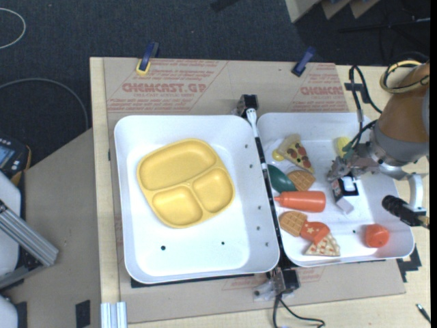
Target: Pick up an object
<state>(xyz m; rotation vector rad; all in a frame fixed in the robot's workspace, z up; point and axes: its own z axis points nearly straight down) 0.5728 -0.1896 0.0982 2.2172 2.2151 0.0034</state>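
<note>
Sitting nearest in right bin [382,255]: pizza slice [323,246], tomato [375,236], waffle [293,222]. Lying mid-bin: carrot [302,199]. Hovering beyond over bin floor: gripper [344,180], grip state impossible to tell. Resting in left bin [130,183]: yellow tray [184,181].

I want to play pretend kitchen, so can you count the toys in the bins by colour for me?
Yellow: 2, the divided plate and a small yellow toy
Orange or red: 3, the carrot, tomato and red star piece
Green: 1, the green toy
Tan or brown: 4, two pizza slices, cookie, waffle
Total: 10
</note>
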